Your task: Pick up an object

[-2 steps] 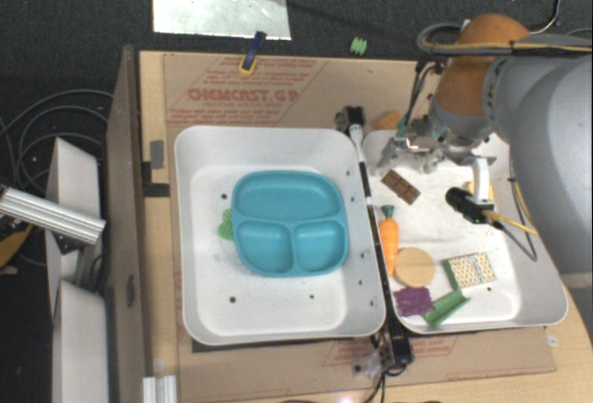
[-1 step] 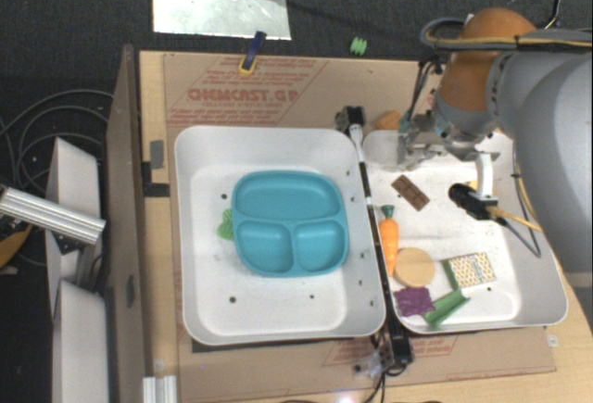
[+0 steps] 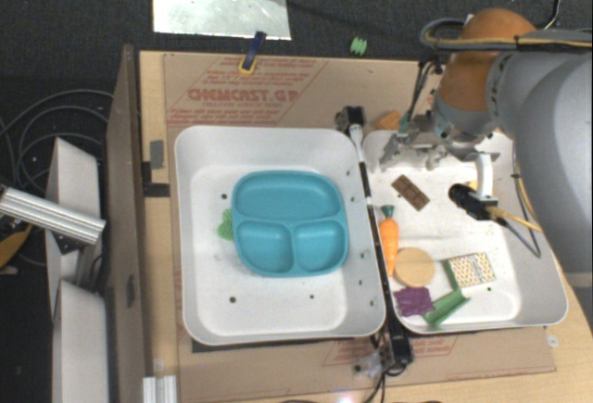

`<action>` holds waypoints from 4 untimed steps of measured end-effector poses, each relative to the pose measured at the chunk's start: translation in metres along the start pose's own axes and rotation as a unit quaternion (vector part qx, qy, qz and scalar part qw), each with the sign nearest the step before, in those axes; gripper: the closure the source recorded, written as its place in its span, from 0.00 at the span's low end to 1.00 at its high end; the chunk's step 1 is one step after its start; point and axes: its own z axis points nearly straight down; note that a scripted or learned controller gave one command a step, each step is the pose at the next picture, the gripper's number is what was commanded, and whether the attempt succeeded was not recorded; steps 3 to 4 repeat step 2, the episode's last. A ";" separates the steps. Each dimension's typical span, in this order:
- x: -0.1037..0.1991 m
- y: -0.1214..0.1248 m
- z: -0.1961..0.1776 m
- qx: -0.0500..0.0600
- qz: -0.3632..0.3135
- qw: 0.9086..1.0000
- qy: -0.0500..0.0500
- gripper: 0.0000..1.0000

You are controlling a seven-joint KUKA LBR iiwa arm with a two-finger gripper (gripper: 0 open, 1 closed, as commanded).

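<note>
1. The arm reaches in from the right and its pincer (image 3: 428,151) hangs over the far part of the right bin (image 3: 542,304). I cannot tell from this view if it is wide or narrow, and nothing is seen held in it.
2. I judge the step in hand to be the approach: no object is lifted yet.
3. The nearest thing to pick seems to be the brown block (image 3: 410,192). It lies flat on the bin floor, just below the pincer in the view.
4. Its long axis runs at a slant, from upper left to lower right. The next move probably needs the wrist turned so the pincer closes across the short side, and then a straight descent.
5. Other candidates lie nearer the camera: a carrot (image 3: 388,244) along the bin's left wall, pointing its green end away, a round tan disc (image 3: 414,267), a purple piece (image 3: 413,302) and a green stick (image 3: 446,308).
6. The left bin (image 3: 199,299) carries a blue divided tray (image 3: 287,221).
</note>
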 end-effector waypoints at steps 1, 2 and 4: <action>-0.007 -0.049 0.013 0.005 0.004 1.000 0.000 0.00; 0.006 -0.085 0.012 0.005 0.004 1.000 0.000 0.00; 0.006 -0.085 0.012 0.005 0.004 1.000 0.000 0.00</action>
